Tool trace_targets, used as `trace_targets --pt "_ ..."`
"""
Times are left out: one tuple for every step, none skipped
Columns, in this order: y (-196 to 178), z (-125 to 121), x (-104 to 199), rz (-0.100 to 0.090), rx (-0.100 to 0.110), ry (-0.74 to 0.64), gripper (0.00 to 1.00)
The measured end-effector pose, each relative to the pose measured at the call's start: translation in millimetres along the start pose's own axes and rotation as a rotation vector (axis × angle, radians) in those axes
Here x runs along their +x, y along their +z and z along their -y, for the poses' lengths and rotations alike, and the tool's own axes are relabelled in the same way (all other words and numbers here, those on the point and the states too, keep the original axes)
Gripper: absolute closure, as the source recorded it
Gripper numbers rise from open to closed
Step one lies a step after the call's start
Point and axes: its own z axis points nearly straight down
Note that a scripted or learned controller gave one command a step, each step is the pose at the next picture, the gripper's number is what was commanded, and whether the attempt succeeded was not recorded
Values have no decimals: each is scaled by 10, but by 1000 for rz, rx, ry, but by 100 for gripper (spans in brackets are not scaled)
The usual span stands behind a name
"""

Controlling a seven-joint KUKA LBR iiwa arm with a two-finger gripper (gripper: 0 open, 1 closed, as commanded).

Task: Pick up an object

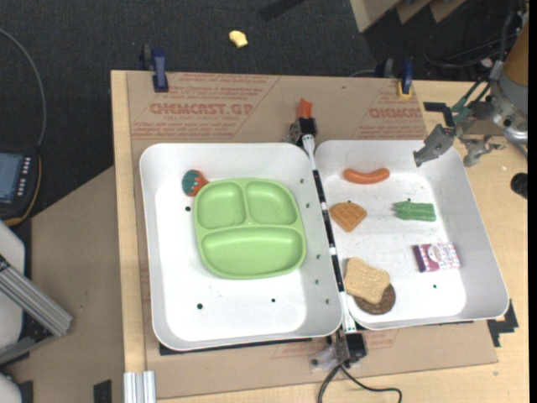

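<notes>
The right bin (478, 225) holds an orange sausage (367, 175), a small waffle (347, 217), a green toy (415, 211), a purple packet (436, 257) and a slice of toast (366, 279) lying on a brown disc (379, 303). My gripper (446, 154) hangs over the bin's far right corner, up and to the right of the sausage. It is open, with nothing between its fingers. One fingertip (422, 156) points toward the sausage.
The left bin (168, 292) holds a green divided plate (249, 227) and a small red-and-green ball (195, 182) by its far corner. Blue clamps (157, 67) and an orange clamp (304, 107) stand along the board's far edge. A yellow scrap (238, 38) lies on the floor.
</notes>
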Motion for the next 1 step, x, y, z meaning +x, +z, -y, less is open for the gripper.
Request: trace_targets --pt "1080 28 -255 -2 9 3 0"
